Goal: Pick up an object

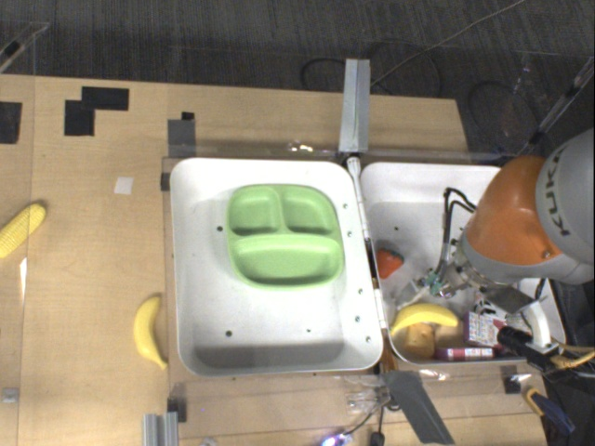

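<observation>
A light wooden bench (84, 277) is occupying most of the frame, its surface showing a pale grain. Black rectangular patches (93, 108) are sitting near its far left edge. Beyond the bench, a dark grey carpeted floor (232, 17) is running across the top of the view. Black cables (446, 35) are trailing over the floor at upper right. A grey metal bar (355, 105) is standing upright at the bench's far edge. Even, diffuse light is falling over the whole scene, casting soft shadows.
</observation>
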Robot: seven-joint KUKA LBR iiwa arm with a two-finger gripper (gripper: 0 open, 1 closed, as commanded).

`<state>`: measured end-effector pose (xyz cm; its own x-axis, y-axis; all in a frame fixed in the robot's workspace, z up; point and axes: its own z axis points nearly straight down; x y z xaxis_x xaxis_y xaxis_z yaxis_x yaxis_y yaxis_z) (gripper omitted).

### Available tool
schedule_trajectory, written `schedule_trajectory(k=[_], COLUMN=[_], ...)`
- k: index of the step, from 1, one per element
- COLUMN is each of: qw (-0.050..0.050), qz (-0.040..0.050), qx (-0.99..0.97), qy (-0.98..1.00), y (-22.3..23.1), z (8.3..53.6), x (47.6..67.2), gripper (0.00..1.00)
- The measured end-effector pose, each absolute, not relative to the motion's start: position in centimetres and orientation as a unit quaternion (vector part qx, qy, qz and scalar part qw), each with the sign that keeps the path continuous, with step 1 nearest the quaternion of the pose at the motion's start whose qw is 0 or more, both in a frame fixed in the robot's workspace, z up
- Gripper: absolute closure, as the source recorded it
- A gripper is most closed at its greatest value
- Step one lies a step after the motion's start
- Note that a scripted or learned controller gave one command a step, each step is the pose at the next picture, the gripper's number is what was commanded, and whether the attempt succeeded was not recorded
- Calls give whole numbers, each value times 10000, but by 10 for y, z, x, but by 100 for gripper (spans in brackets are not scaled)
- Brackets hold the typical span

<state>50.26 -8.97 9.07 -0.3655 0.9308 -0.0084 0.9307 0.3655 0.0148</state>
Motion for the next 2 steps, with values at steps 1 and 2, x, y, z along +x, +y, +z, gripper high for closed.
schedule_trajectory(k=[1, 2], qw=[78, 43], qz=[34, 30], qx=[4598, 5827], qy=[8880, 8127], y=[-90, -90], z=[90, 90], x=[613, 606], gripper=[0, 0])
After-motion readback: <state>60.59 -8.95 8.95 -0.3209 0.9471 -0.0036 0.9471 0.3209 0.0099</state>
